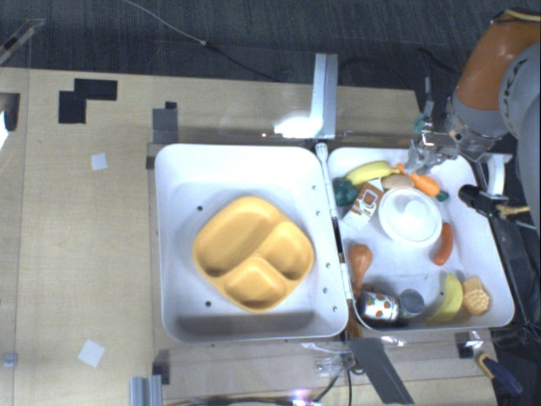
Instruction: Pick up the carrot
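Orange and short, the carrot [425, 183] lies at the far edge of the right bin [499, 269], touching the rim of a white bowl [409, 214] and just beside a yellow banana [368, 172]. The gripper [420, 152] hangs just above the carrot's left end; its metal parts blur together, so the state of the fingers cannot be told, and nothing is seen between them. The arm [494, 66] is cut off at the right edge. Small items near the bin's front wall are crowded and hard to identify. A yellow divided plate [252, 252] sits in the left bin [177, 227].
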Robot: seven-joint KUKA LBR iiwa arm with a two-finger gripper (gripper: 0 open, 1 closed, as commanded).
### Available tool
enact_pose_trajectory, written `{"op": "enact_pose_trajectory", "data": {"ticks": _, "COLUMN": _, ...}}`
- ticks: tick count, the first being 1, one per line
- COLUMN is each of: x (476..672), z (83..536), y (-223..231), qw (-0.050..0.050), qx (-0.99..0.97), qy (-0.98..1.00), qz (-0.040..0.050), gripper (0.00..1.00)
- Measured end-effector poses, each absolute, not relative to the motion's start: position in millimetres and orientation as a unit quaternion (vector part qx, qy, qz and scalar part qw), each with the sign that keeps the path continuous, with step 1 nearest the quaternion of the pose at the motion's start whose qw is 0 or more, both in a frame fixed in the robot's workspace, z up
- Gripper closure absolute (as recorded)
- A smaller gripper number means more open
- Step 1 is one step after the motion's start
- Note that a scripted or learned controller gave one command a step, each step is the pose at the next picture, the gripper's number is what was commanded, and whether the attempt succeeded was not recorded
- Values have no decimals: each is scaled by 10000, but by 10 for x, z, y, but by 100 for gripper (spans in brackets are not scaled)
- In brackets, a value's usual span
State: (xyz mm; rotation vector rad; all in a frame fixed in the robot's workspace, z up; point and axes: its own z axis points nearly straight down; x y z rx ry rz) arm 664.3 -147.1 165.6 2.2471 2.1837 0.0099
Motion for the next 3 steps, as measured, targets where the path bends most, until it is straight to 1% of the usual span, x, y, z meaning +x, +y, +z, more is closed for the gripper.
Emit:
{"op": "enact_pose_trajectory", "data": {"ticks": 1, "x": 5363, "z": 893, "y": -1354, "qw": 31, "qx": 7494, "qy": 6622, "qz": 31, "gripper": 100}}
{"op": "enact_pose_trajectory", "data": {"ticks": 2, "x": 5366, "z": 884, "y": -1359, "qw": 44, "qx": 7498, "qy": 6616, "qz": 33, "gripper": 0}}
{"op": "enact_pose_trajectory", "data": {"ticks": 3, "x": 5918, "z": 874, "y": -1799, "qw": 7, "qx": 7557, "qy": 6548, "qz": 46, "gripper": 0}}
